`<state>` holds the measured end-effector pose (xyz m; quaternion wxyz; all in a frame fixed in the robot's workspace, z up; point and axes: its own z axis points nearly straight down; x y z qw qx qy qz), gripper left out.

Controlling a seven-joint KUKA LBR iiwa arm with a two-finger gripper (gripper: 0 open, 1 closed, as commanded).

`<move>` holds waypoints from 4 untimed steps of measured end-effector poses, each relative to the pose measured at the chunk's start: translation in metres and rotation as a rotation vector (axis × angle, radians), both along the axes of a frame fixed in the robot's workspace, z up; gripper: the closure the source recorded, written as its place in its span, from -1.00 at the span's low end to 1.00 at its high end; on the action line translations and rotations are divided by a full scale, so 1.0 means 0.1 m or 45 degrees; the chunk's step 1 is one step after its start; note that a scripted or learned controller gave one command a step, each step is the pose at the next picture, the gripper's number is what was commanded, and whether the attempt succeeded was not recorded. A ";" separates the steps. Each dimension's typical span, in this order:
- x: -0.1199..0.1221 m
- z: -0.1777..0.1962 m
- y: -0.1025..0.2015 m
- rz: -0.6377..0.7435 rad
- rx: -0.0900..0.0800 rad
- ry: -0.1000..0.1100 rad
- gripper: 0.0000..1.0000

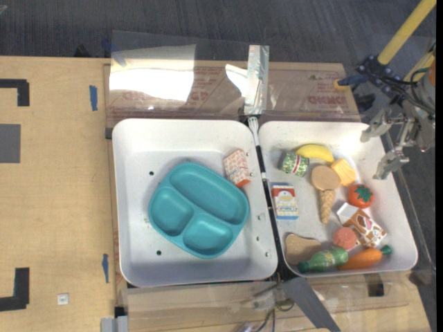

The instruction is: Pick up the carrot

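Nearest the lower edge we see the carrot, lying on its side in the near right corner of the right bin, its green top pointing right. Its left end touches a green bottle, which lies beside a slice of bread. Just behind the carrot sit a small printed carton and a pink round piece.

Toward the middle of this bin we find a tomato, an ice-cream cone, a round biscuit and a small milk box near the left wall. Farther back lie a yellow corn piece, a banana and a green can.

In the left bin we note a teal divided plate with a small red-and-white packet at its far right rim.

The gripper hangs above the far right edge of the right bin, well apart from the carrot, which lies at the opposite, near end of the same bin. We cannot tell whether it is spread or pressed together; nothing shows between its tips.
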<state>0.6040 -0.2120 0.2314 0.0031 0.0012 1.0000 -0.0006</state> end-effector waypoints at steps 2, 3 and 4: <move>-0.41 -1.42 0.92 -0.168 0.001 -0.007 -1.00; -0.12 -1.43 1.03 -0.401 0.002 -0.004 -1.00; 0.11 -1.44 0.20 -1.447 0.007 -0.004 -1.00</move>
